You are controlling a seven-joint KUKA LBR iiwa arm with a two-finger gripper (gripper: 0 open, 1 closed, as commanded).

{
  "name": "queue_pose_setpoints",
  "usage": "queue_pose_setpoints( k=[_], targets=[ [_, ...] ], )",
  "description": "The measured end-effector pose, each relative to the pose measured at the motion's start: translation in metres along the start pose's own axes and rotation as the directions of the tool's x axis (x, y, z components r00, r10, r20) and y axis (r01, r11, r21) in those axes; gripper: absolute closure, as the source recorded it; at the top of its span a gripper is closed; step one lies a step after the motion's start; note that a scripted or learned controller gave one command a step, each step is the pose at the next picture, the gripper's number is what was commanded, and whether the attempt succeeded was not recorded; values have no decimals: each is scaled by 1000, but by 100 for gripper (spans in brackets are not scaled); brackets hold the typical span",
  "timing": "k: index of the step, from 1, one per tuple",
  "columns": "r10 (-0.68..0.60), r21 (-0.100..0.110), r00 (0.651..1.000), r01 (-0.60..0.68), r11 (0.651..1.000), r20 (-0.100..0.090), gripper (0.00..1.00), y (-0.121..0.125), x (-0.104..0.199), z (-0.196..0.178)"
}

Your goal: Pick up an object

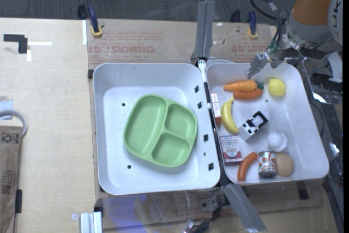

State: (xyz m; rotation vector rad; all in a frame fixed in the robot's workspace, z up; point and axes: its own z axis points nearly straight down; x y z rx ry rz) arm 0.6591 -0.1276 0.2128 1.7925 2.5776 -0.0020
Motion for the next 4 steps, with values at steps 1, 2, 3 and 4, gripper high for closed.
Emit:
queue_pose_setpoints(
  k=[1,2,3,4],
  targets=[
    [-110,-1,994,110,994,0,0,-24,-32,119],
    [183,-1,983,-183,983,0,0,-22,-60,120],
    [343,6,939,-343,939,-1,0,-22,-56,121],
    [679,4,734,-679,734,-19,0,-62,-62,118]
  ],
)
